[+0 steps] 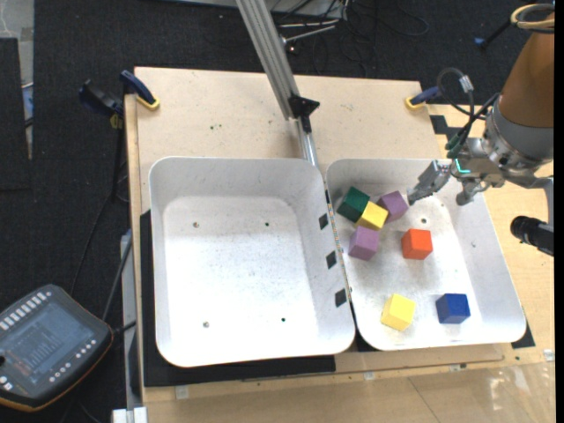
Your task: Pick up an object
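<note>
Camera view: gripper (448, 181), fingers spread apart and holding nothing, hovered over the right bin's (493, 263) upper edge | blocks lay below, orange block (417, 243) nearest | step judged: approach; next: descend, straddle one block.

Even bright overhead light; soft short shadows; white bins (238, 183) slightly glaring; focus sharp.

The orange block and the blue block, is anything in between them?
No. In the camera view, only bare white bin floor lies between the orange block and the blue block.
</note>
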You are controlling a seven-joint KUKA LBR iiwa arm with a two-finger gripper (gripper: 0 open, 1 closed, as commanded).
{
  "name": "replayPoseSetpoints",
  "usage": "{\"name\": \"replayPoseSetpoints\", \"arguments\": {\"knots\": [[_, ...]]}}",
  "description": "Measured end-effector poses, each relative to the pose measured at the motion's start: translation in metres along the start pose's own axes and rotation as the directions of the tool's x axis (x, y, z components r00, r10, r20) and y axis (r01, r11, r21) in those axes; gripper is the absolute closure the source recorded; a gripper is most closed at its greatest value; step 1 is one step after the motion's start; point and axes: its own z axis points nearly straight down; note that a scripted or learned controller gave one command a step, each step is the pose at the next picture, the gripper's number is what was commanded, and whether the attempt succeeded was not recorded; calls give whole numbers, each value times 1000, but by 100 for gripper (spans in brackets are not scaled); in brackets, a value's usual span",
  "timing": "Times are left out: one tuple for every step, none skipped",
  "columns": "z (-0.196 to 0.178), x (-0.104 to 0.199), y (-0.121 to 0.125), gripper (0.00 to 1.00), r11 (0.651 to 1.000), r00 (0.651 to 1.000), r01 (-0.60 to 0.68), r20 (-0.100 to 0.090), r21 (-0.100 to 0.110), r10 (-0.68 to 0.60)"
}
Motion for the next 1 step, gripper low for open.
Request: {"name": "replayPoseSetpoints", "arguments": {"knots": [[60, 7, 5, 0, 1000, 1000, 0, -1, 6, 0]]}}
